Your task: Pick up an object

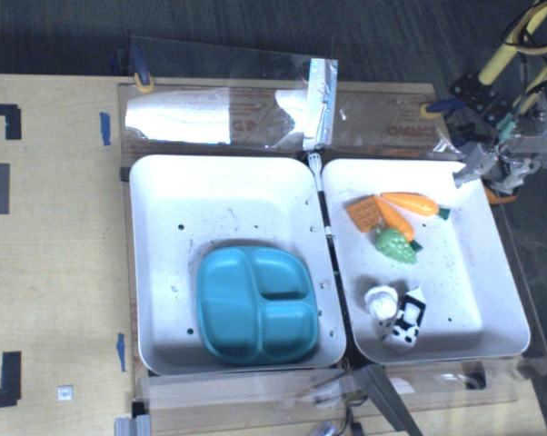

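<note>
The right bin [492, 325] holds several small toys. Two orange carrots [406, 205] lie near its far side beside an orange waffle-like square [365, 213]. A green bumpy piece [394, 242] sits just below them. Nearer the front are a white cup [380, 302] and a black-and-white toy [405, 318], touching each other. My gripper [497, 166] hovers over the bin's far right corner, to the right of the carrots and apart from every toy. Cables and wrist parts blur its shape.
The left bin [164, 198] holds a blue divided plate [255, 303] in its front half. A clear plastic wall [228, 98] stands behind both bins. Yellow and black cables [514, 39] hang at the upper right above the gripper.
</note>
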You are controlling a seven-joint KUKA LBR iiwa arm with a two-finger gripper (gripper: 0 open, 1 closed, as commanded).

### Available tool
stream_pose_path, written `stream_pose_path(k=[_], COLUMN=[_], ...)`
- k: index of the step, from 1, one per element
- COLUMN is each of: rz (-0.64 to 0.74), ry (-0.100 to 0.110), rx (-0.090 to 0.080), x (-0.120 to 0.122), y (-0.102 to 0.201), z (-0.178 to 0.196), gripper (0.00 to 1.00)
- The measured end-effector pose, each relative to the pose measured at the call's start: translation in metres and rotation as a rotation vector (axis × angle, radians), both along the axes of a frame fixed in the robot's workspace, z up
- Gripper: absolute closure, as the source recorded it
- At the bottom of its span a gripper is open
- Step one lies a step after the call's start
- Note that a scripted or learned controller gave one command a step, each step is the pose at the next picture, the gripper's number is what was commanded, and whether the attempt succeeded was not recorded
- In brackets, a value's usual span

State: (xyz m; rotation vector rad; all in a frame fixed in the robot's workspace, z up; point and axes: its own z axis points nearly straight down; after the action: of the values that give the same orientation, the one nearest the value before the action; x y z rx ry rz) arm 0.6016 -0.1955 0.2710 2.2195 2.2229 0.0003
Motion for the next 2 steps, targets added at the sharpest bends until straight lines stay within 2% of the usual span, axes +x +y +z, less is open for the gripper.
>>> stream_pose_path(k=[1, 2], rz=[0.196, 0.257], ry=[0.005, -0.007], rx=[0.002, -0.004], x=[0.046, 0.045], y=[0.015, 0.047], z=[-0.108, -0.173], gripper=[0.0, 0.0])
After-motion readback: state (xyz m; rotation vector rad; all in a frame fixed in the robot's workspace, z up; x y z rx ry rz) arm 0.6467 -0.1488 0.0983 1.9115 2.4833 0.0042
